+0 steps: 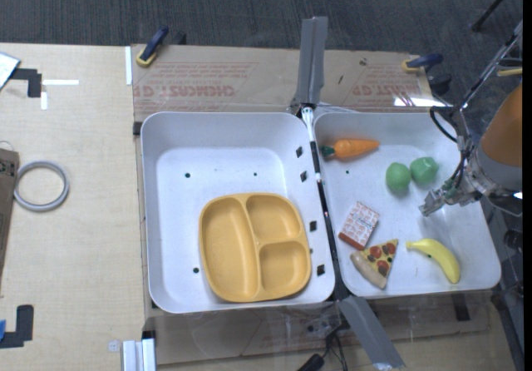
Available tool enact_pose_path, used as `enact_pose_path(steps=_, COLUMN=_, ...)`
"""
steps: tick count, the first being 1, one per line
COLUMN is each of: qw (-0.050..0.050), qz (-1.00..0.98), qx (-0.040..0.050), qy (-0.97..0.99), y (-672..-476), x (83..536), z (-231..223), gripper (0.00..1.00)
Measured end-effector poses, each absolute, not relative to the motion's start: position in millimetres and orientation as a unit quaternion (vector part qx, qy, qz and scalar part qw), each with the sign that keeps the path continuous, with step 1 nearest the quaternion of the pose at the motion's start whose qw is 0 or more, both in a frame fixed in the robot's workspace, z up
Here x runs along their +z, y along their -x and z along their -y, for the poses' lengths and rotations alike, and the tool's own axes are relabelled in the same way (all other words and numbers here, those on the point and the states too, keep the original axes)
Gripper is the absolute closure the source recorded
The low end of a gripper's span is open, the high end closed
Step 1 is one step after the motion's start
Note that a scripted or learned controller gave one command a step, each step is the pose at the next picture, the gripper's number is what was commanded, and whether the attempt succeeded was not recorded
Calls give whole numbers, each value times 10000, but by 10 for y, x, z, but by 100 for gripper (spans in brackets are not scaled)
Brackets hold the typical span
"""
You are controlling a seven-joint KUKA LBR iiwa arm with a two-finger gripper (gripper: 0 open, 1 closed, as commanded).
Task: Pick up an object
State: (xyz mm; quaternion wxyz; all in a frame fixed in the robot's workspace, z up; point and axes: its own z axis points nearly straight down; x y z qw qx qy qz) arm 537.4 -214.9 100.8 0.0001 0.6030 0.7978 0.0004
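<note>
The right bin point(478, 220) holds an orange carrot point(353, 147) at the back. Two green round fruits point(399, 177) point(424, 168) sit side by side in its middle. A red-and-white packet point(359, 224), a pizza slice point(376, 259) and a yellow banana point(438, 258) lie toward the front. My gripper point(438, 200) hangs low over the right side of this bin, just right of the green fruits and above the banana. I see nothing held in it.
The left bin point(154, 195) holds a yellow divided plate point(253, 246). A roll of tape point(37, 186) lies on the bench at far left. Blue clamps point(152, 45) point(424, 62) and a grey post point(312, 61) stand behind the bins.
</note>
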Motion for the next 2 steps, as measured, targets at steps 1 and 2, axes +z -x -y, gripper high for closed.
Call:
enact_pose_path(steps=1, qw=7, qz=-8504, qx=-1, qy=-5261, y=-5015, x=2759, z=1896, gripper=100)
enact_pose_path(steps=2, qw=5, qz=-8051, qx=-7, qy=-5932, y=-5469, x=2710, z=2207, gripper=100)
